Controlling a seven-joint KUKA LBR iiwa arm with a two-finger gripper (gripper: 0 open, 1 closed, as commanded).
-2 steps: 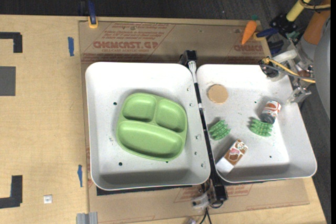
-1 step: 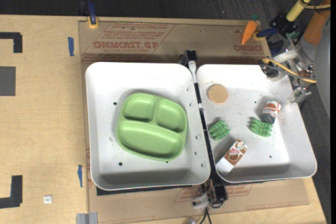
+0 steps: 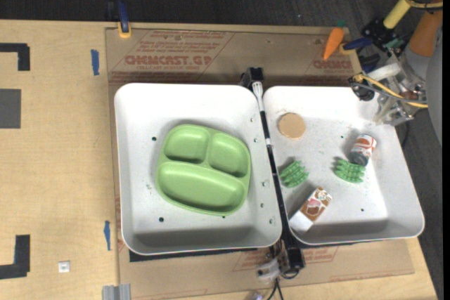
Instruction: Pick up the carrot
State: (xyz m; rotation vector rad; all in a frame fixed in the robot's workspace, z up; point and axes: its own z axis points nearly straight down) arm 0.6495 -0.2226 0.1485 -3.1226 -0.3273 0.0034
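Nearest you, at the bottom of the frame, sit the 2 white bins side by side on the table (image 3: 56,151). Left bin (image 3: 133,116) holds a green divided plate (image 3: 205,168), approx. centre of that bin. Right bin (image 3: 394,214) holds a round tan disc (image 3: 291,126) at its upper left, 2 green ridged pieces (image 3: 293,173) (image 3: 348,170) mid-bin, a small red-and-white can (image 3: 362,148) just above the right green piece, and a small brown-and-white carton (image 3: 316,204) near the front wall. Your carrot (image 3: 333,43) isn't in either bin: it lies on the cardboard beyond the right bin, upper right of frame, tilted, green top up. Gripper (image 3: 394,105) w/ cables is at the right bin's upper right edge, well apart from the carrot; you can't tell if it's open or closed.
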